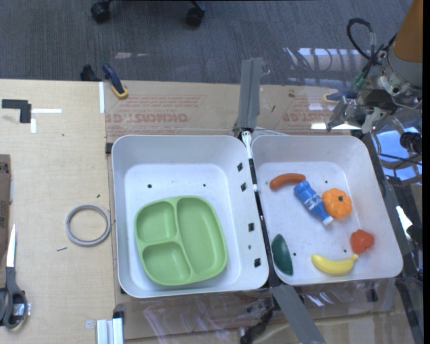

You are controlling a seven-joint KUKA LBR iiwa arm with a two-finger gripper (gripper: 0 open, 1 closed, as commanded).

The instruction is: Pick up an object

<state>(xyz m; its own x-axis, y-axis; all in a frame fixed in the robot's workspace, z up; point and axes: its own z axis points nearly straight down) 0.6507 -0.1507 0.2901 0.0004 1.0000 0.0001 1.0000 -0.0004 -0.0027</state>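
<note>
The gripper hangs above the far right corner of the right bin; I cannot tell how it is set. In that bin lie a sausage, blue bottle, orange pumpkin, red fruit, banana and dark green piece. The left bin holds a green divided plate.

Grey carpet floor, chair casters at top, pale wooden bench, cardboard sheet
</note>
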